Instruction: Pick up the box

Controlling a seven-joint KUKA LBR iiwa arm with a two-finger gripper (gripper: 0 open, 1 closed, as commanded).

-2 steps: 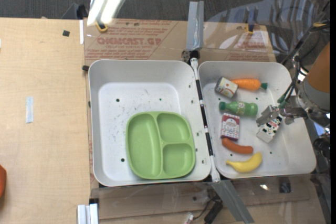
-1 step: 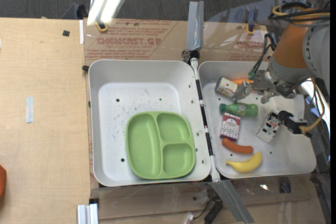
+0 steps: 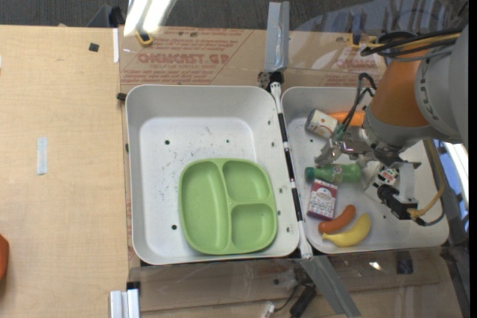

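While jaws (image 3: 333,153) hover, box (image 3: 323,199) lies below.

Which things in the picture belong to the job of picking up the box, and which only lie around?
For the job: the box in the right bin; the gripper above it.

Lying about: green bottle, banana, sausage, white cup, carrot; green tray in the left bin.

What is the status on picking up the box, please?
Claw low in right bin, grip unclear. Box flat, not held. Green bottle lies between claw and box; sausage, banana close by.
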